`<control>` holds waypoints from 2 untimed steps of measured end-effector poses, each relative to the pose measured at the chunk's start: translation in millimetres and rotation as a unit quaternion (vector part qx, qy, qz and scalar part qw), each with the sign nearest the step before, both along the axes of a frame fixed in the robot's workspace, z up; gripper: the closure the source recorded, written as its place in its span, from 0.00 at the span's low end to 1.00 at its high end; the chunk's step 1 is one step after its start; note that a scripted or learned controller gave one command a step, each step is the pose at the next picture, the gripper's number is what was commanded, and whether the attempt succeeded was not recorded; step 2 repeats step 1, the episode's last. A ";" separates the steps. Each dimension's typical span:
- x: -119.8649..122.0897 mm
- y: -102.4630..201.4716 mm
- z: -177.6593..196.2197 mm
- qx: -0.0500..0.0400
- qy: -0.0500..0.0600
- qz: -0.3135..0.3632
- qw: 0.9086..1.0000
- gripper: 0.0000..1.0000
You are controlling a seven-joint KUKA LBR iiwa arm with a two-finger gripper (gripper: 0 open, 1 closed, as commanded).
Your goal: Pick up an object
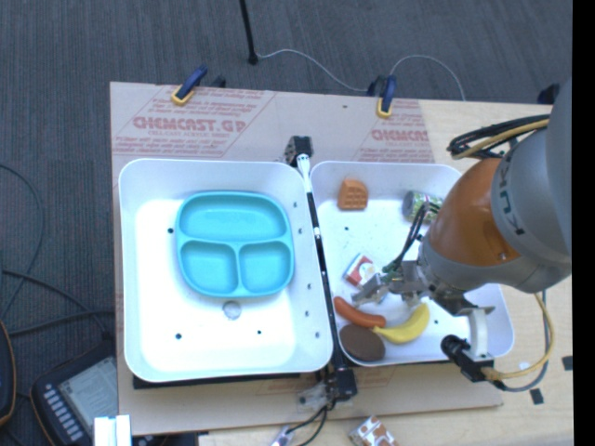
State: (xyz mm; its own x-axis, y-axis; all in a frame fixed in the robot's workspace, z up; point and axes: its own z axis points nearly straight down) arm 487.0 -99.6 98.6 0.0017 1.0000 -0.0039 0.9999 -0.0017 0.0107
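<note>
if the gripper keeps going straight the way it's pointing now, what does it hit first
Most likely the hot dog. The gripper points toward the lower left of the right bin, and the hot dog lies just ahead; depth is hard to judge, so it may touch the bin floor first.

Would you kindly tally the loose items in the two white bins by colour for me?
Blue: 1, divided plate
Orange: 1, waffle-like piece
Red: 2, hot dog, small packet
Yellow: 1, banana
Brown: 1, round patty
Green: 1, can
Total: 7

Floor: dark grey carpet, on all sides beyond the bench. Bench: pale wood top, a printed cardboard sheet clamped on it.
</note>
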 end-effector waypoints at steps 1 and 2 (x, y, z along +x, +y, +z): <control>-1.6 2.4 -10.9 -0.001 0.002 -0.001 1.000 0.00; -1.6 2.4 -10.9 -0.001 0.002 -0.001 1.000 0.00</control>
